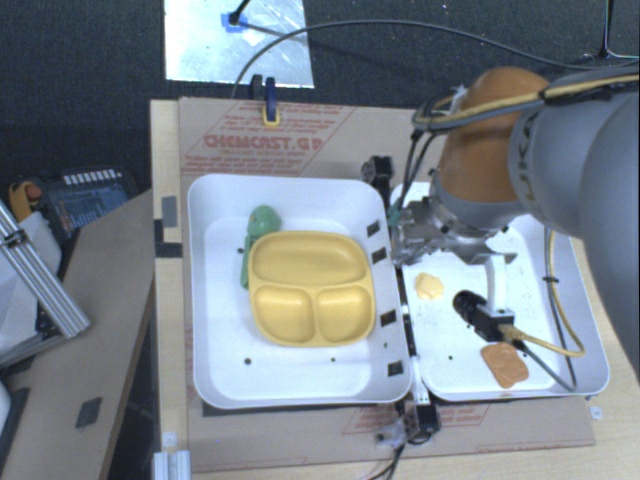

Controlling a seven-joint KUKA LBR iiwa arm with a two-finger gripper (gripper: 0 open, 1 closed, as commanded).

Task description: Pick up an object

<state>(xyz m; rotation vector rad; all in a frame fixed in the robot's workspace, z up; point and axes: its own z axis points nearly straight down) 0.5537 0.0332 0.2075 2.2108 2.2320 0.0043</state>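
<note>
While arm (pixel 560 158) hangs over rt bin (pixel 592 366), fingers hidden (state unclear), smooth yellow 3-part tray (pixel 310 288).

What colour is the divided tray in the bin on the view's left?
Yellow. The divided tray shows plainly in the camera view.

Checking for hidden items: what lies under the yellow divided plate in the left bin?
A green thing pokes out at the plate's upper-left edge; its rest is covered, shape unclear.
</note>
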